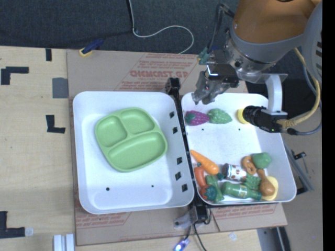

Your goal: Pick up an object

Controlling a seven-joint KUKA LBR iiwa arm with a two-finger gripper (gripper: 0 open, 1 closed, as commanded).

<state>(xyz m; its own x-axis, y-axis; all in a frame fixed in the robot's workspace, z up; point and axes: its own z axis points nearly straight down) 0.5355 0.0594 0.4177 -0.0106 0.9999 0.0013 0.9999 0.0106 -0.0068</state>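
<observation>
Bench (31, 140) | left bin (86, 192): green tray (131, 138) | right bin (230, 140): toy foods (235, 188)

Half-hidden yellow toy (241, 114), arm (272, 14) cut off at top edge

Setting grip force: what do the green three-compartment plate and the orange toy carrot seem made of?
The green three-compartment plate looks like moulded plastic with a satin finish: even colour, rounded raised dividers, soft highlights. The orange toy carrot looks like smooth plastic, slightly glossy, evenly saturated; hard or rubbery cannot be told.
</observation>
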